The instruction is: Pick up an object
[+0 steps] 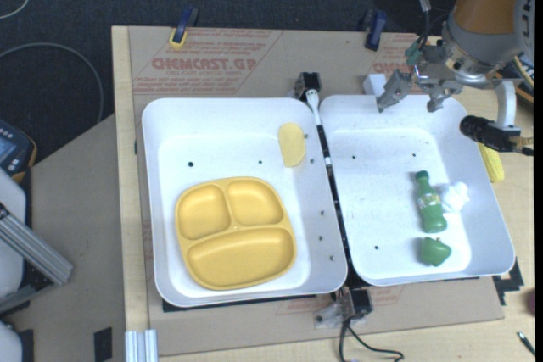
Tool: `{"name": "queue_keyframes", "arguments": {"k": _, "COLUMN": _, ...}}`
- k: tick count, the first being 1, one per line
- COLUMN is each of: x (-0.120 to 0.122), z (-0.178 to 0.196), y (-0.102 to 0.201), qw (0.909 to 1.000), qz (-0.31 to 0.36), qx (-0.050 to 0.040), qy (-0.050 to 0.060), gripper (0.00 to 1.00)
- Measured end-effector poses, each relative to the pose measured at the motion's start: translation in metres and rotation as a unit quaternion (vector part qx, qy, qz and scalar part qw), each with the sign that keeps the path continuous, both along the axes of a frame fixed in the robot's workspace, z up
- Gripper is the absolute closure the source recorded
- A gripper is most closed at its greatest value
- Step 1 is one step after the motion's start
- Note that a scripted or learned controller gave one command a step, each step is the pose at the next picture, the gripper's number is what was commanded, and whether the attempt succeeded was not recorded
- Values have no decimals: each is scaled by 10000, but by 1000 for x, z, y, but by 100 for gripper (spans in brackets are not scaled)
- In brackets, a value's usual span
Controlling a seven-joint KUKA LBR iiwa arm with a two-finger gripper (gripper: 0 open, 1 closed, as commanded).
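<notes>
Now, camera view: one slanted look down on the surface [127,182] with two white bins side by side.
Arm: it reaches in from the right; the gripper [416,96] hangs above the far rim of the right bin [382,208].
Jaws: spread apart, with nothing between them.
Task's things: a green bottle [430,203] lies in the near right part of the right bin, a small white piece [457,196] touches its side, and a small green object [433,251] lies just in front of it.
Left bin [161,148]: it holds a yellow divided tray [235,231] and, near its far right corner, a small yellow oval object [292,144].
Risk, as I judge it: the bottle lies flat and looks rounded, so it may roll out when the jaws close.
Second risk: the white piece touches the bottle, so the jaws may push one into the other.
Third risk: the green things lie near the bin wall, where a finger may hit the rim.
Writing: red print on the board, partly "CHEMCAST"; the bottle label is too small to read.
</notes>
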State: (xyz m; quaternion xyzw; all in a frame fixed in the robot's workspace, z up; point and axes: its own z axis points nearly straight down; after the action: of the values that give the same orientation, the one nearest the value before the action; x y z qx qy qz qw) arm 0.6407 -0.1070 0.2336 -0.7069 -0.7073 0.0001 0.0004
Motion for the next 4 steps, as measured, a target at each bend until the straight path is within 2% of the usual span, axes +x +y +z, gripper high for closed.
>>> {"name": "queue_keyframes", "arguments": {"k": 1, "x": 3, "z": 216, "y": 100, "qw": 9999, "qz": 44, "qx": 2, "qy": -115, "gripper": 0}}
{"name": "queue_keyframes", "arguments": {"k": 2, "x": -60, "z": 230, "y": 248, "qw": 10000, "qz": 93, "qx": 28, "qy": -6, "gripper": 0}}
{"name": "queue_keyframes", "arguments": {"k": 3, "x": -144, "z": 212, "y": 319, "qw": 10000, "qz": 62, "qx": 7, "qy": 27, "gripper": 0}}
{"name": "queue_keyframes", "arguments": {"k": 4, "x": -152, "z": 274, "y": 179, "qw": 10000, "qz": -76, "qx": -5, "qy": -56, "gripper": 0}}
